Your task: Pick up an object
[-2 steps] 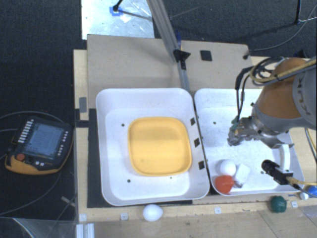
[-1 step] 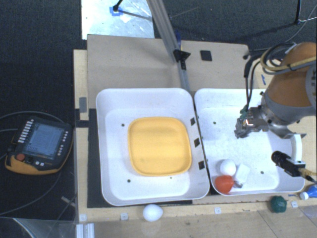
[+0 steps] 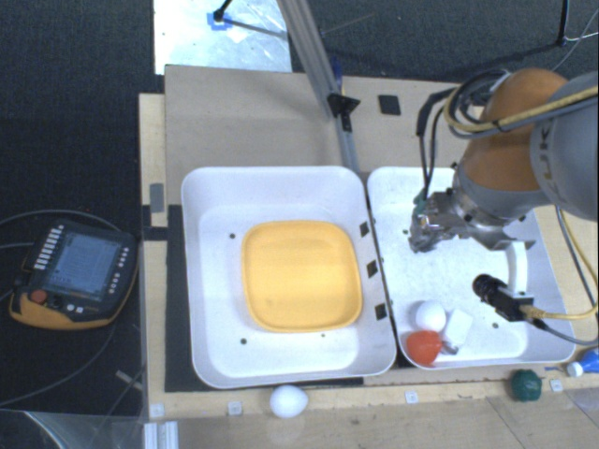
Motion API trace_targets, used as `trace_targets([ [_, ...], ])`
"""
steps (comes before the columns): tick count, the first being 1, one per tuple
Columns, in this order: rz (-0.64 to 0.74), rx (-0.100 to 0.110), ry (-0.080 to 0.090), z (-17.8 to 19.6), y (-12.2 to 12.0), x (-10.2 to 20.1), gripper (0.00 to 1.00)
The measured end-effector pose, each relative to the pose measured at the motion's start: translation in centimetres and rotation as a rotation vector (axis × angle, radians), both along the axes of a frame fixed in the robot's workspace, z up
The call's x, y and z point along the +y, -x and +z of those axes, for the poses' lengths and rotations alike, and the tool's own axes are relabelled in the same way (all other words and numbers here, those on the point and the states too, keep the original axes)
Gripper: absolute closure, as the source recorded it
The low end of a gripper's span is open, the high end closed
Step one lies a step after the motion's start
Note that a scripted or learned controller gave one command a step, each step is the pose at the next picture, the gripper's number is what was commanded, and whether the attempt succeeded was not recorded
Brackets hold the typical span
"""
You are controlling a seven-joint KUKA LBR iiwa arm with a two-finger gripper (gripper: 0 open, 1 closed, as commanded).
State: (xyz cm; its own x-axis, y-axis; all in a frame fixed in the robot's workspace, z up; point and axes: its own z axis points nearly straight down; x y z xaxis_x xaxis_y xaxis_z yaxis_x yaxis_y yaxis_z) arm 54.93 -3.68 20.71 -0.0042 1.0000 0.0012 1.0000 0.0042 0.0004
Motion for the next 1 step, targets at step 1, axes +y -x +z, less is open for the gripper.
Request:
trace_targets([
  [1,0.0,0.0,0.0,1.05,-1.3,5.67,1.0],
])
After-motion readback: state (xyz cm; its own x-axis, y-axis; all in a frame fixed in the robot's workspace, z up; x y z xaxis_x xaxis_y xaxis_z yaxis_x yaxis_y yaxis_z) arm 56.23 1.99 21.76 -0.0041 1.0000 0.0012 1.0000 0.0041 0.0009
